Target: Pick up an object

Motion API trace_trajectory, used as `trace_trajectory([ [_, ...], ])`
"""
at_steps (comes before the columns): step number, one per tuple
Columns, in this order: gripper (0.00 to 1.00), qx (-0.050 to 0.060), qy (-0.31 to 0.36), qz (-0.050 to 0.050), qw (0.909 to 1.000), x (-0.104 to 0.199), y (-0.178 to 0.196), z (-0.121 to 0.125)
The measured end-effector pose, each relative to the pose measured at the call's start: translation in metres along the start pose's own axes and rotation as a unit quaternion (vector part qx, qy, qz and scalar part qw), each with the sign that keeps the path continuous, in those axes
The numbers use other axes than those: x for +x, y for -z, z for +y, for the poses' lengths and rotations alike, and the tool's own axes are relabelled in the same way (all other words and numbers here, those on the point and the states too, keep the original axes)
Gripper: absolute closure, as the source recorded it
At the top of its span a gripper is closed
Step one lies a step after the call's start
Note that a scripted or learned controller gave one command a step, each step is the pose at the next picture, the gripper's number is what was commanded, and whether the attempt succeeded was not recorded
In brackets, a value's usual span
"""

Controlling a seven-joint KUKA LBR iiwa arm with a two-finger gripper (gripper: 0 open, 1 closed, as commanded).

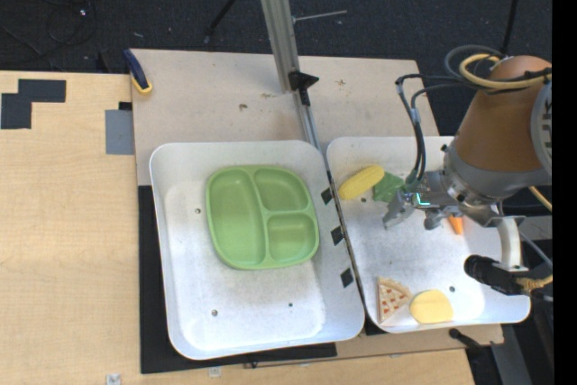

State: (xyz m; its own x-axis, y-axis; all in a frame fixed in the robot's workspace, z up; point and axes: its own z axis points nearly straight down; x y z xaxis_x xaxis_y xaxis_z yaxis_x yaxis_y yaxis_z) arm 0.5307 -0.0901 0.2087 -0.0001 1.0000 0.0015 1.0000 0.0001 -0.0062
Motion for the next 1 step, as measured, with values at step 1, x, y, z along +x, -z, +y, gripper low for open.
trace_trajectory([
  [1,0.0,-0.001,0.0,0.0,1.0,0.0,0.0009,0.0006],
])
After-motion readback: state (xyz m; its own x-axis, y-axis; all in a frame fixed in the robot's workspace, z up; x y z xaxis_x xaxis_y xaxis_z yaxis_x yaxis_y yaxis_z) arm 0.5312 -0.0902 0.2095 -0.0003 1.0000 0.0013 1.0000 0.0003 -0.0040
